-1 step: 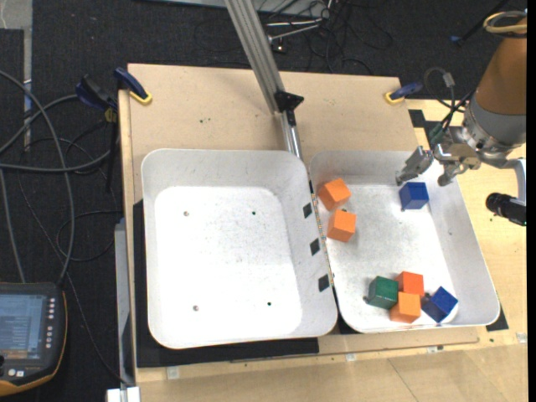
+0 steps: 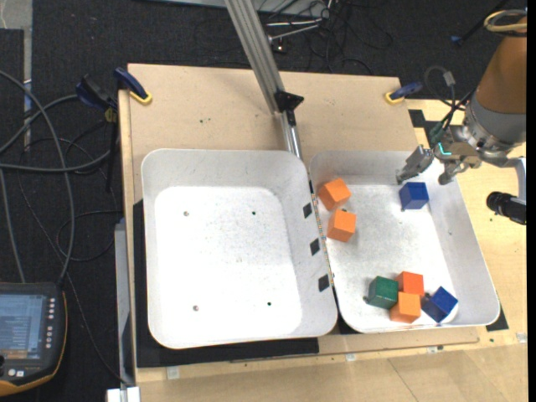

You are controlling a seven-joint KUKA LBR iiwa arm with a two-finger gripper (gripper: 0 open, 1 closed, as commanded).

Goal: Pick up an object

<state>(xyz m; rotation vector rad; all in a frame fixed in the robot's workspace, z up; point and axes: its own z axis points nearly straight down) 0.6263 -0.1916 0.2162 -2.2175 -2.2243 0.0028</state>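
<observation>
The gripper [image 2: 430, 167] hangs with its fingers spread apart, gripping nothing. Just below it sits a blue cube [image 2: 414, 195] in the right bin [image 2: 469, 249]. Farther left lie two orange cubes [image 2: 335, 193], and farthest, toward the front, a cluster of blocks [image 2: 410, 297].

arm [image 2: 502, 82] cut off by the right edge, tablet [image 2: 29, 333] by the left

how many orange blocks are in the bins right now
4, all in the right bin: two near its left wall, upper orange block and lower orange block; two in the front cluster, rear orange block and front orange block. Others could be hidden.
</observation>
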